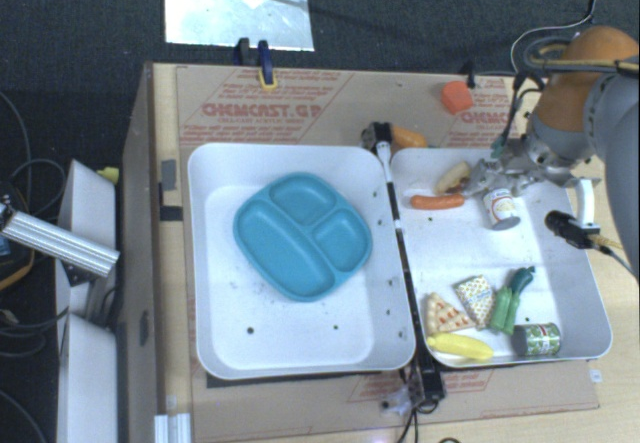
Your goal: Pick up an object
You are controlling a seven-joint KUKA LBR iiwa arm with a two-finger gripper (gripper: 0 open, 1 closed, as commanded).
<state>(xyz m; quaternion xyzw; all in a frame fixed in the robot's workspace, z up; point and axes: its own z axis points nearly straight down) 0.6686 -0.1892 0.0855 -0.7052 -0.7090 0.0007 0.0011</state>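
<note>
Hovering metal pincer (497,174) near small white cylindrical jar (501,209), grip impossible to tell, smooth white bin (580,271)

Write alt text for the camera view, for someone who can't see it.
A grey robot arm reaches from the right over the right-hand white bin, its gripper near a small can and a hot dog. Toy food sits along that bin's front edge. The left bin holds a blue divided plate.
</note>
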